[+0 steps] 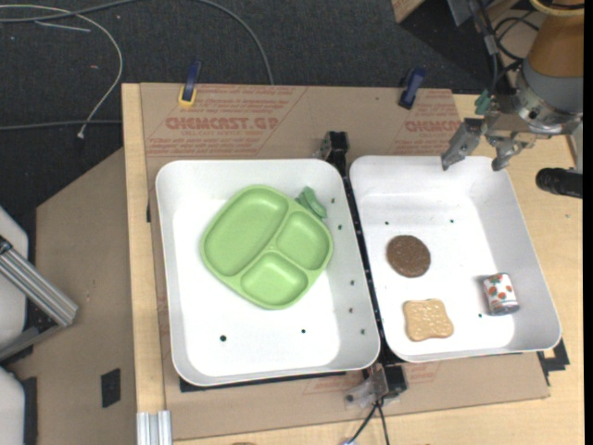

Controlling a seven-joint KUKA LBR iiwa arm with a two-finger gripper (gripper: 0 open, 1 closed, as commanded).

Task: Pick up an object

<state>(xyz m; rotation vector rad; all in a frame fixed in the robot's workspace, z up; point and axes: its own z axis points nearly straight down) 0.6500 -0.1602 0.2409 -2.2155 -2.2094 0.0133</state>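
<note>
I see two white bins, the left bin point(185, 341) and the right bin point(519, 239), on brown cardboard point(139, 156) printed with faded red lettering. In the left one lies a light green divided plate point(264, 244). The right one has a dark brown round cookie point(409, 255), a tan speckled cracker point(428, 320), and a small white packet point(499, 293) with red spots. Two blue clamps point(191, 80) sit at the far edge

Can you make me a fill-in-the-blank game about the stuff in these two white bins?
1. The divided plate in the left bin is colored ____.
2. The round brown cookie lies in the ____ bin.
3. The plate has ____ compartments.
4. The gripper is above the right bin's far edge, with its fingers ____.

Missing words: green; right; three; open
</note>
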